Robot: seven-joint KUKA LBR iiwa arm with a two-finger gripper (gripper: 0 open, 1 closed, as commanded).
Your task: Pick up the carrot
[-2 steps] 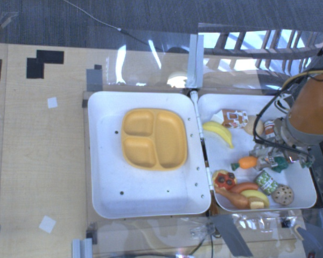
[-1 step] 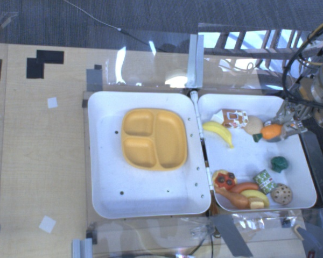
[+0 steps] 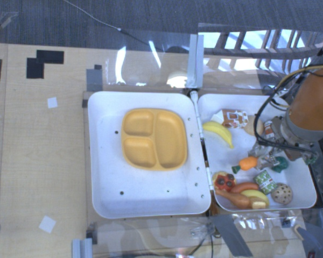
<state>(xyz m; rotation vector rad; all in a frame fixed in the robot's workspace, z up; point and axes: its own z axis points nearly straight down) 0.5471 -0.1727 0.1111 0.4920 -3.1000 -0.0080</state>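
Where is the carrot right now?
In the right bin, the carrot lies mid-bin below the banana, just left of the gripper.

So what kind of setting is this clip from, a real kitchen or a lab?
Most likely a robot lab bench: two white bins side by side on a wooden bench, toy food such as a carrot and banana, and a yellow divided plate.
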